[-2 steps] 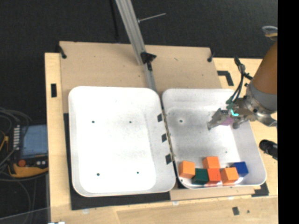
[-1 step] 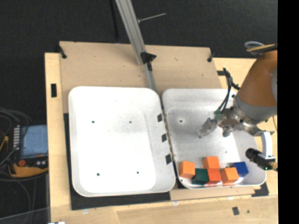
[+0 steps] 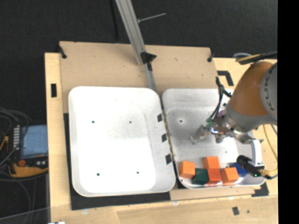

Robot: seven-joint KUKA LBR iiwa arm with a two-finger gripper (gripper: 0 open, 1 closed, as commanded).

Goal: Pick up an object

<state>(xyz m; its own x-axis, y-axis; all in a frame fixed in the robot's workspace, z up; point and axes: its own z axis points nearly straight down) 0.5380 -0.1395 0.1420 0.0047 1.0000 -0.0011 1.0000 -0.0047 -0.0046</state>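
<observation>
Several small blocks lie along the front edge of the right bin (image 3: 187, 101): an orange block (image 3: 188, 168), a dark green block (image 3: 201, 176), two more orange blocks (image 3: 212, 167) (image 3: 229, 175) and a blue piece (image 3: 241, 170). My gripper (image 3: 202, 134) hangs over the middle of the right bin, above and behind the blocks, reaching in from the right. Nothing shows between its fingers.
The left bin (image 3: 117, 139) lies beside the right one, with only a few dark specks on its floor. A metal pole (image 3: 133, 27) slants up from the back of the bench. Cables and a blue device (image 3: 35, 141) sit off the bench at the left.
</observation>
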